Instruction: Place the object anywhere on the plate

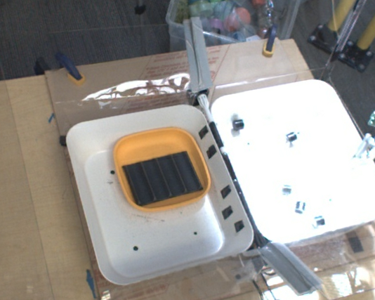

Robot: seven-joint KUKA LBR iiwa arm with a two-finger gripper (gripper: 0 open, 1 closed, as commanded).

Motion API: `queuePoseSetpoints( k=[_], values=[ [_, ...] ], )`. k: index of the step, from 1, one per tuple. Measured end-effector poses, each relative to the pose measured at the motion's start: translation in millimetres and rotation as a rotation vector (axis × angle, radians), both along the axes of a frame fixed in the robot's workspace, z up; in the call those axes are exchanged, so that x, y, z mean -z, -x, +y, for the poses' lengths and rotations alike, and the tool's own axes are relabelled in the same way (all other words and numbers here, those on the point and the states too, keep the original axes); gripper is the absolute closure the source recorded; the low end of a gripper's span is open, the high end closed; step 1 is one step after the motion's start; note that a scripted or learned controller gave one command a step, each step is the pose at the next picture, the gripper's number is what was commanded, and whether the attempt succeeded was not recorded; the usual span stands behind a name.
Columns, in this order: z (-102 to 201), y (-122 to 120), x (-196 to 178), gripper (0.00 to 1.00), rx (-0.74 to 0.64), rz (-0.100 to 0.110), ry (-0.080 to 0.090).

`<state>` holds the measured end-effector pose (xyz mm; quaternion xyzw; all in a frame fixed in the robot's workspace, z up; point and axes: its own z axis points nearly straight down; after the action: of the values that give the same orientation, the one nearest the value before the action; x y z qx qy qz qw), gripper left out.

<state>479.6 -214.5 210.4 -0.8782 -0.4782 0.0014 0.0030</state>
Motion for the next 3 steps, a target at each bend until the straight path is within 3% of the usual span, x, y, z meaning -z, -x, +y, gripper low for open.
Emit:
queuePoseSetpoints(
  k=[3],
  values=[
    [0.0, 0.0, 0.0, 0.0, 0.0, 0.0, 0.0]
  ],
)
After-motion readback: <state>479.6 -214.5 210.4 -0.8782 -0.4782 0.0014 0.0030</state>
